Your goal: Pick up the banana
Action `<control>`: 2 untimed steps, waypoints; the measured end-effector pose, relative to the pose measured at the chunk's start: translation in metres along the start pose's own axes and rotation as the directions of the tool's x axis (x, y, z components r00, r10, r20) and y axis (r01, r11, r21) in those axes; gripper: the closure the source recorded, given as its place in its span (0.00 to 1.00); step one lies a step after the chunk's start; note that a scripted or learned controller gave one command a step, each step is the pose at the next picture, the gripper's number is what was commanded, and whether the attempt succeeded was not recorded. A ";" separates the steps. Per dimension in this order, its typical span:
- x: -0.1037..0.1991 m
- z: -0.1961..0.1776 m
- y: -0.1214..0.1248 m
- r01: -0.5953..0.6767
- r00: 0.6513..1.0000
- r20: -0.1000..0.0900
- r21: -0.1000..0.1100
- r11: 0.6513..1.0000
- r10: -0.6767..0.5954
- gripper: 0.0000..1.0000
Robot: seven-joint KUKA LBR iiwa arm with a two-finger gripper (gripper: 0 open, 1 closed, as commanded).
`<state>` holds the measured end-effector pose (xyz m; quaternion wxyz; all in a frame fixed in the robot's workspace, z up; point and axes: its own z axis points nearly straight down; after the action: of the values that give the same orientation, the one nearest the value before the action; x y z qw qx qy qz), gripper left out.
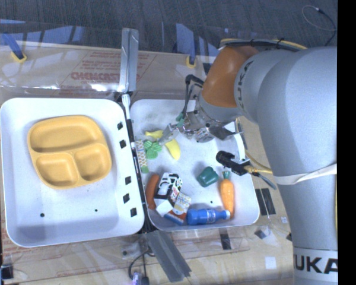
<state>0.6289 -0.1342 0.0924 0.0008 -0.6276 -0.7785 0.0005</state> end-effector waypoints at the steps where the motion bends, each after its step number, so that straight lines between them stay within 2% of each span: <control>1: 0.000 -0.011 0.000 0.004 1.000 0.001 0.000 1.000 -0.004 1.00; 2: 0.077 -0.100 0.030 -0.043 0.999 0.000 0.000 0.999 0.043 1.00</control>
<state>0.6421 -0.0524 0.1924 0.0005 -0.6444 -0.7647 0.0006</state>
